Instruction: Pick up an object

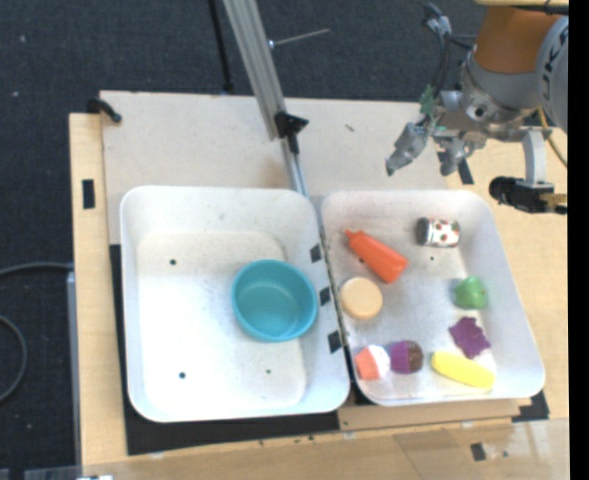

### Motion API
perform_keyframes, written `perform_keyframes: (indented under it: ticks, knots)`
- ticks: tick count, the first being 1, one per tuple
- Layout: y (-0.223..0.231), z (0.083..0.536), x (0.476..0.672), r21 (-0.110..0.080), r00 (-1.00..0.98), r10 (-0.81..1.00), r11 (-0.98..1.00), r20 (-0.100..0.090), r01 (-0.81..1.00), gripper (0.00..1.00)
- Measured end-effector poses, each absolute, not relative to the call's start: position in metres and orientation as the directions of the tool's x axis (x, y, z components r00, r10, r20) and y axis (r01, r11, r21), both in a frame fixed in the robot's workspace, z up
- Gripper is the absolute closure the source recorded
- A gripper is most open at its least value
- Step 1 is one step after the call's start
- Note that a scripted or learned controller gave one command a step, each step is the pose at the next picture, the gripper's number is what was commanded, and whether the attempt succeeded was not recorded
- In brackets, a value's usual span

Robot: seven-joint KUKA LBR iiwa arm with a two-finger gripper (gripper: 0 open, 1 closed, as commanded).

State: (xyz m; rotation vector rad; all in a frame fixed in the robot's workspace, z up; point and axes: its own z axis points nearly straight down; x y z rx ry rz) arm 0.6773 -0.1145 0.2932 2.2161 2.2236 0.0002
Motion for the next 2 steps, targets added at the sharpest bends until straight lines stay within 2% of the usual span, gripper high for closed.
perform_keyframes:
  ticks: [1, 2]
  knots:
    - [-0.115, 0.293, 0.677, 0.001, -0.004, 1.000, 0.004, -0.002, 1.000, 0.00]
    - [-0.118, 0.253, 0.681, 0.001, -0.001, 1.000, 0.001, -0.003, 1.000, 0.00]
